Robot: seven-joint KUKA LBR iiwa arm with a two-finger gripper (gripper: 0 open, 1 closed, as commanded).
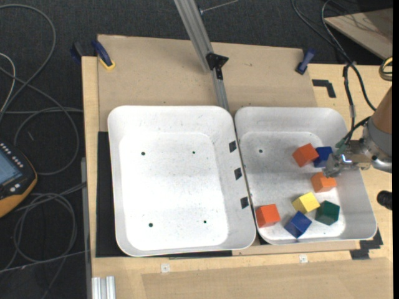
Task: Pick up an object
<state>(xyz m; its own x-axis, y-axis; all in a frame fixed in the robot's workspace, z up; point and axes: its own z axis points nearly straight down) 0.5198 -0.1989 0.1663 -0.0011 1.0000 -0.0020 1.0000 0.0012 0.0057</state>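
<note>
The right bin [283, 120] holds several small cubes. An orange cube [305, 154] and a blue cube [323, 156] sit side by side near its middle right. Another orange cube [323, 182] lies just below them. A yellow cube [307, 202], a green cube [327, 212], a second blue cube [298, 225] and a third orange cube [268, 214] cluster near the front edge. My gripper [336, 164] reaches in from the right, low over the bin, between the upper blue cube and the orange cube below it. I see nothing held in it.
The left bin [124, 120] stands beside the right one, with a metal pole [196, 27] rising from the bench behind the divide. Blue clamps [103, 53] mark the bench's back corners. Cables lie on the floor at the left.
</note>
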